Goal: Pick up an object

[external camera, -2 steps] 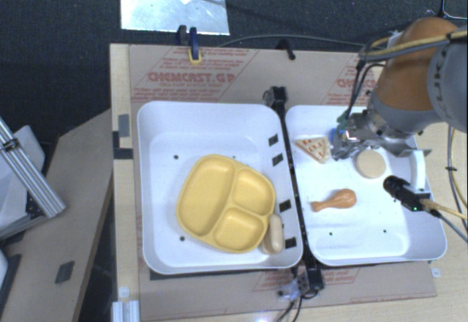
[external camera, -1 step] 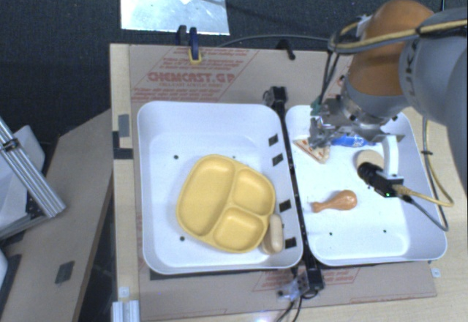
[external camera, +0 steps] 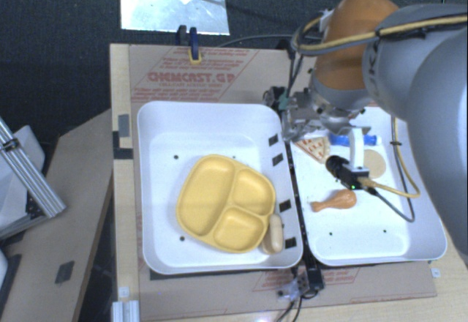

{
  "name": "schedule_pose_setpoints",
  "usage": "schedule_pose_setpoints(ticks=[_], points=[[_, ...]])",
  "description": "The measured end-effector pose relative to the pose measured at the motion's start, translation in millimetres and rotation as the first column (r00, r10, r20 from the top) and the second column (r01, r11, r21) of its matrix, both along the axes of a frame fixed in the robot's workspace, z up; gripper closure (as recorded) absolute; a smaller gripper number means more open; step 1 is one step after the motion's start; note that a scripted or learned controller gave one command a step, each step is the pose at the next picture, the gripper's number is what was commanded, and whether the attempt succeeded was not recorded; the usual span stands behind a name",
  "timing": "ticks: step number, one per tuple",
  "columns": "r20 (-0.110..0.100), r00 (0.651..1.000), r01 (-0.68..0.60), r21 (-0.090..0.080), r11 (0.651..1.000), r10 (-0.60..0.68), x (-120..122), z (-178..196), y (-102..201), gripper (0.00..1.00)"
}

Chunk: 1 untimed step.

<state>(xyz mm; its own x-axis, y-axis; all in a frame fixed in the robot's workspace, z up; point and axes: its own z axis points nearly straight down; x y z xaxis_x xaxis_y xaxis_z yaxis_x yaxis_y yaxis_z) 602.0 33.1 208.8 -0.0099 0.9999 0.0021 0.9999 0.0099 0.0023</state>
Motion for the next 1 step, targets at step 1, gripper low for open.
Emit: schedule_pose_setpoints(ticks=[1], points=[[0.001,1.0,0.0,0.001,1.0,0.0,9.9,15.0,54.4,1.0]])
